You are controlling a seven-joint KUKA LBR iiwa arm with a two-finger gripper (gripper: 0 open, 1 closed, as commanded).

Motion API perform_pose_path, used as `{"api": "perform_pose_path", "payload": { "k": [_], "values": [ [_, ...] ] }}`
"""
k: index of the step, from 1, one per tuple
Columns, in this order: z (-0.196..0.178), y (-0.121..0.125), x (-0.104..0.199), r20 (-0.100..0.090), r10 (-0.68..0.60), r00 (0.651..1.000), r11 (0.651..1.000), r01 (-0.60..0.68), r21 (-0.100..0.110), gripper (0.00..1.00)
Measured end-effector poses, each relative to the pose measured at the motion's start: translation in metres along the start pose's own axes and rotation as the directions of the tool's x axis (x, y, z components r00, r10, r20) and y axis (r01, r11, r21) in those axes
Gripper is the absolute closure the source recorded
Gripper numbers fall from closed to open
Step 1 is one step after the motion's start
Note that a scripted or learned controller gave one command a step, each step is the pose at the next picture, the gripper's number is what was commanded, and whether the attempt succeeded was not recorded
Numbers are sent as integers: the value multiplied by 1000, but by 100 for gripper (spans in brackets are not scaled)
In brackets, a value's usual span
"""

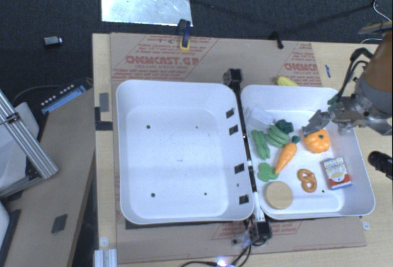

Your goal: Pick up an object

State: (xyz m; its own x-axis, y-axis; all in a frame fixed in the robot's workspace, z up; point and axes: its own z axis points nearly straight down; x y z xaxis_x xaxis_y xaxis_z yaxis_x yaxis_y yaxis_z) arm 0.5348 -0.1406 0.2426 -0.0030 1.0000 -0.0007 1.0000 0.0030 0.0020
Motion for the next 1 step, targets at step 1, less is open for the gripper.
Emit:
{"api": "perform_pose_path", "payload": {
  "k": [1],
  "values": [
    [155, -15, 0, -4, 2, 1000, 1000, -2, 13, 0]
  ]
}}
